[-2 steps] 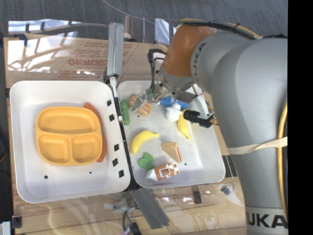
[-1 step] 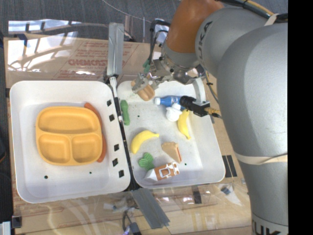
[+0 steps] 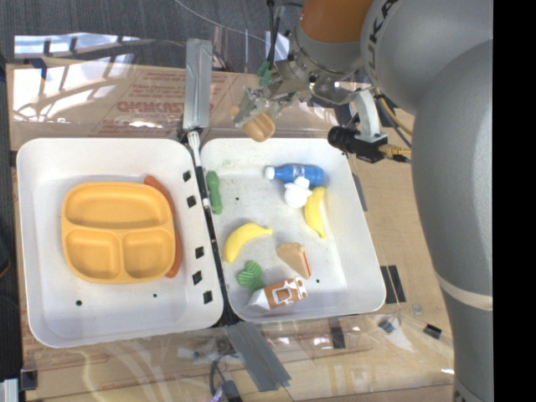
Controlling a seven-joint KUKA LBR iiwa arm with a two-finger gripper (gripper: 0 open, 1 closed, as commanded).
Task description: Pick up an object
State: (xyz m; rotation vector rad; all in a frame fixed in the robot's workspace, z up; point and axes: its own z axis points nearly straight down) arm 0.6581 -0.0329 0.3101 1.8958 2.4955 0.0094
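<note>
Tan and rounded, a small bread-like piece [image 3: 260, 127] sits clamped between the fingers of the gripper [image 3: 256, 117], raised above the far rim of the right bin [image 3: 368, 258] at upper centre of the frame. Its long axis runs roughly crosswise below the fingertips, so the coming move is probably a carry.

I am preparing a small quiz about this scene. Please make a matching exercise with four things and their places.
Things:
1. yellow tray
2. blue bottle
3. green pickle
4. small carton

Places:
A. near edge of the right bin
B. left bin
C. right bin, beside the divider
D. far part of the right bin

Pairs: 1-B, 2-D, 3-C, 4-A
</note>
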